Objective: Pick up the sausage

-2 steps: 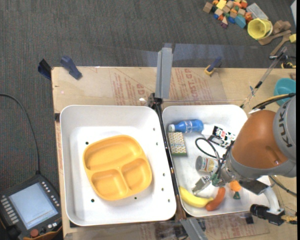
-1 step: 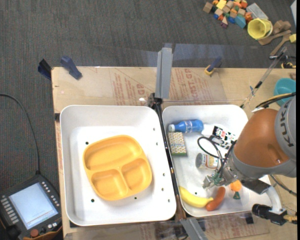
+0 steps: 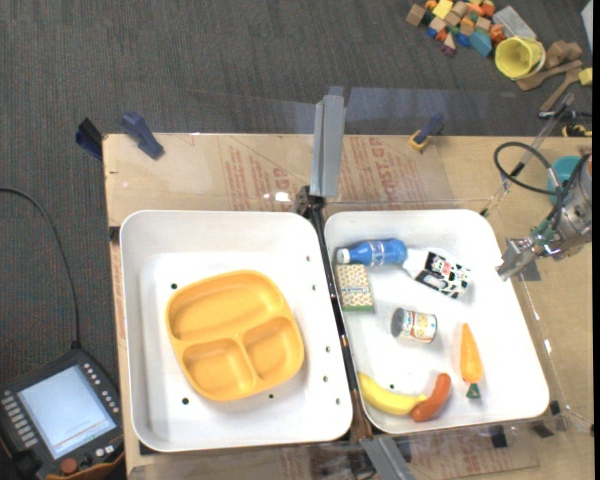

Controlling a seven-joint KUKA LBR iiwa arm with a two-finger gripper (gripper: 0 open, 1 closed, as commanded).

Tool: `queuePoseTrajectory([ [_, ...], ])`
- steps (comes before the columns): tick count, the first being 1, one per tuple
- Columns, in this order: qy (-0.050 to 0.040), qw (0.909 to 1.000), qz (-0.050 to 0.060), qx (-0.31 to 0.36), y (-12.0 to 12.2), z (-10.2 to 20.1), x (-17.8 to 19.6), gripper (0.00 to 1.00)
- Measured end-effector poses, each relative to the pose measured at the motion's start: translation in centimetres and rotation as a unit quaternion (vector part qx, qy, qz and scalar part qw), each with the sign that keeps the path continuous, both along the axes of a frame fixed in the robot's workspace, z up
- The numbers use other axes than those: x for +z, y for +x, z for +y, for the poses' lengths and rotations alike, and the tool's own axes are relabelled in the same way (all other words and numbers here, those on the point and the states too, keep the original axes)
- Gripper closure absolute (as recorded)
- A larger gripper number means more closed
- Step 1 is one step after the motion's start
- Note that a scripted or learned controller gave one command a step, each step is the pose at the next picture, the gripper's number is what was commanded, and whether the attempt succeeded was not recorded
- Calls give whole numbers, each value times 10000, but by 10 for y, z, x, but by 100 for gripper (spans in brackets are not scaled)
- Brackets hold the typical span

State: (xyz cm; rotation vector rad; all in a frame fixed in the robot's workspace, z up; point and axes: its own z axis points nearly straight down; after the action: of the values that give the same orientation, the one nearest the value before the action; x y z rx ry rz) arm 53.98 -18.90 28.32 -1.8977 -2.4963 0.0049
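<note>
The sausage (image 3: pixel 433 397) is a short reddish-orange link lying near the front edge of the right bin (image 3: pixel 500 393). Its left end touches the tip of a yellow banana (image 3: pixel 388 396). My gripper (image 3: pixel 520 257) hangs at the right rim of the right bin, well behind and to the right of the sausage. Nothing is seen held in it.
The right bin also holds a carrot (image 3: pixel 469 357), a small can (image 3: pixel 414 325), a blue bottle (image 3: pixel 372 253), a cow-patterned carton (image 3: pixel 443 273) and a small green box (image 3: pixel 354 288). A yellow divided plate (image 3: pixel 236 335) lies in the left bin (image 3: pixel 150 238). Cables and toys lie at the far right.
</note>
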Motion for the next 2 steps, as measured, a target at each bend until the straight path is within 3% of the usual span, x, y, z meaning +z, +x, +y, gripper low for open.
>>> queuePoseTrajectory([
  [1,-1,9960,22,-890,24,75,-110,100],
  [2,-18,9771,6,-2128,60,15,-30,100],
])
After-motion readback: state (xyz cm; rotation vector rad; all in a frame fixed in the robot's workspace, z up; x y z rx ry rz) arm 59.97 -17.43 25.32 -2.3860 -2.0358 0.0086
